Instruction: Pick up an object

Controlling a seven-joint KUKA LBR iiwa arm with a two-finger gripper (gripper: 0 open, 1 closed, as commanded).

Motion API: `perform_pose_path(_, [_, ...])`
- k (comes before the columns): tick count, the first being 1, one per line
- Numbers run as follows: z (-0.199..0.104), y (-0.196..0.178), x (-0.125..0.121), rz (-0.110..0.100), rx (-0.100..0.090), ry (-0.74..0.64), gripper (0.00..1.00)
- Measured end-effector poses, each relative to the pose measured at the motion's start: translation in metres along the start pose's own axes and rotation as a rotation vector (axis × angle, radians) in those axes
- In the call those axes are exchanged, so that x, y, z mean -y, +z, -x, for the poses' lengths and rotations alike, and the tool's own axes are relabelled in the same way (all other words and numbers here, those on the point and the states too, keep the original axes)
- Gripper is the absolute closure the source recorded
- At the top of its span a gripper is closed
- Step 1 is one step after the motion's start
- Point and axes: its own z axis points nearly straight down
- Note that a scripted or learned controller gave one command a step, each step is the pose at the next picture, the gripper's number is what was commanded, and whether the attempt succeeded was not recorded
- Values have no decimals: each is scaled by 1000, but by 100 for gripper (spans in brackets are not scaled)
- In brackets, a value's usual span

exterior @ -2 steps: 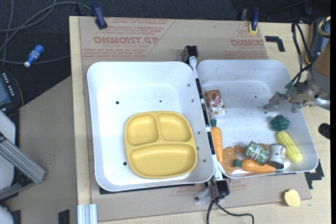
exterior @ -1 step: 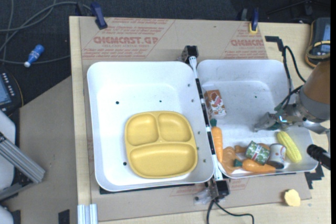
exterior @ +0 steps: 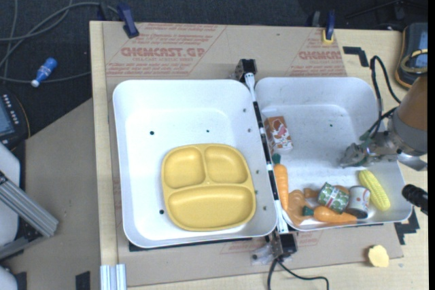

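The right bin (exterior: 319, 102) holds the objects. A small printed carton (exterior: 278, 134) lies at its left side, an orange carrot (exterior: 280, 181) lies below the carton, and a corn cob (exterior: 374, 189) lies at the right. Along the front wall sit a green-labelled can (exterior: 332, 197), a second small can (exterior: 359, 200), another carrot (exterior: 334, 216) and some orange pieces (exterior: 297, 201). My gripper (exterior: 353, 155) hangs low inside the right bin, just up and left of the corn cob, over bare bin floor. I see nothing between its fingers.
The left bin (exterior: 136, 119) holds a yellow three-compartment plate (exterior: 206, 186). A yellow piece (exterior: 378, 255) lies on the bench in front of the right bin. Clamps (exterior: 126, 20) and cables (exterior: 378, 81) sit at the bench's edges. The arm (exterior: 413, 122) enters from the right.
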Motion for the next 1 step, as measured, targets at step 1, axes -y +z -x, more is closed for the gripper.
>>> perform_pose_path(1, [-71,-55,-53,8,0,-10,100])
